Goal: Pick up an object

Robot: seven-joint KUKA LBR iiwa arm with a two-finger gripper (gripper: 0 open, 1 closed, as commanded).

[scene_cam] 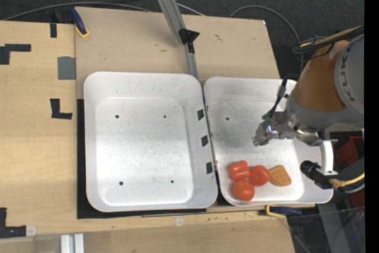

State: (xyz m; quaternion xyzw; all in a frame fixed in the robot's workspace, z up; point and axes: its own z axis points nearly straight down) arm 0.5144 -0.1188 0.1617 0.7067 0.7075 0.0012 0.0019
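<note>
Hovering arm: the grey arm with the orange band (pixel 323 89) reaches in from 3 o'clock, and its small metal claw (pixel 263 134) hangs over the bare floor of the right-hand shallow white plastic bin (pixel 237 98).
Targets: three round, glossy red tomato-like pieces (pixel 247 178) lie clustered and touching one another at about 6 o'clock in that bin, near its front rim; a flat orange-tan wedge like a cracker (pixel 280 175) lies just beside them, toward 3 o'clock.
Neighbour bin: the left-hand shallow white bin (pixel 142 139) sits toward 9 o'clock, with a slanted silver metal pole (pixel 167 0) rising at 12 o'clock.
Risk one: the claw is near the cluster but apart from it, toward 12 o'clock; a straight descent from here would likely close on bare plastic.
Risk two: the red pieces look round and smooth, so I judge a finger landing off-centre could roll one away or nudge its neighbours.
Risk three: the pieces sit close to the front wall, which may crowd a finger.
Claw state: nothing is visible between its tips; whether they are spread or pressed together, I cannot tell at this size.
</note>
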